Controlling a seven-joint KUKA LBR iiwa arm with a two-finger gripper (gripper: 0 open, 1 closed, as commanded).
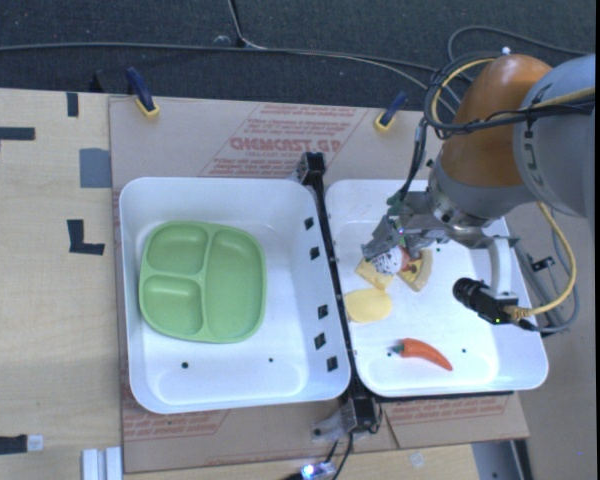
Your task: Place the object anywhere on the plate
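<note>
**Arm low over the right bin, plate waiting in the left**

We look down at a slant on a pale wooden bench [40,348] marked with short strips of dark tape. A brown cardboard sheet [270,138] with red printing lies on it, pinned at its far edge by two clamps with yellow tips [143,96]. Beyond the bench we see dark carpeted floor [100,18] crossed by thin black cables.

Two shallow white bins sit side by side on the cardboard, touching along a black divider strip. In the left white bin [285,358] rests the light green plastic plate with three compartments [202,281], lying flat toward the bin's left half with nothing on it.

In the right white bin [500,368] we find a cluster of small food-like items. A flat pale yellow round piece [368,306] lies near the divider. A small red-orange pepper-shaped object [425,352] lies near the bin's front edge, well apart from the plate. A tan wedge-shaped piece [417,271] sits just under the arm.

The grey arm with its orange band [495,98] reaches in from the right, and its two-finger gripper [388,253] is down among the cluster, beside a small white speckled object [388,261]. We cannot tell whether the tool's tips are apart or together, nor whether anything is held.
</note>
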